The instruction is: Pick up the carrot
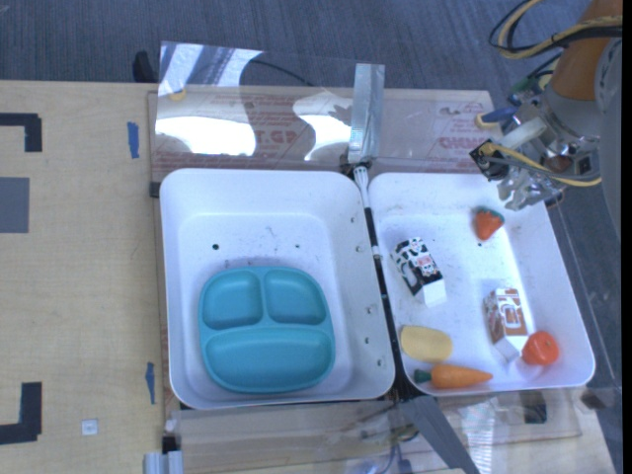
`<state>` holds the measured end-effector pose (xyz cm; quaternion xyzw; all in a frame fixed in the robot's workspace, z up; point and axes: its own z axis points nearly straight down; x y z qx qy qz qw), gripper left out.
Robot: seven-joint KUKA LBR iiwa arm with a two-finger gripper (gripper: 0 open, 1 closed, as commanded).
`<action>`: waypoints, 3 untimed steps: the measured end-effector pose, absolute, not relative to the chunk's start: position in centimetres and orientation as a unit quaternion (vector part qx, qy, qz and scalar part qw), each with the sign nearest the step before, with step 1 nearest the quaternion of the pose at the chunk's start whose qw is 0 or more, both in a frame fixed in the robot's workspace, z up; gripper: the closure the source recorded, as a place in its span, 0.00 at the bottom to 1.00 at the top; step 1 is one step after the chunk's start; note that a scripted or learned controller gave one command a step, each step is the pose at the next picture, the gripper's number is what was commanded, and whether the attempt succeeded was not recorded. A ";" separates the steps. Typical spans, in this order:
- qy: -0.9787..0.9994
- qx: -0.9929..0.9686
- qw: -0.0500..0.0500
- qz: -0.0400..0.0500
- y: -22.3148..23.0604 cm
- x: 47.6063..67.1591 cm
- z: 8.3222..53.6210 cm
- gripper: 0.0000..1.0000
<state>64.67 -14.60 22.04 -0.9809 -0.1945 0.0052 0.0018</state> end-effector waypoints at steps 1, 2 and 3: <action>-0.102 -0.995 0.003 0.007 -12.6 65.8 16.9 1.00; -0.180 -0.984 0.000 0.003 -20.1 63.4 20.8 1.00; -0.102 -0.995 0.001 0.003 -17.6 65.2 20.1 1.00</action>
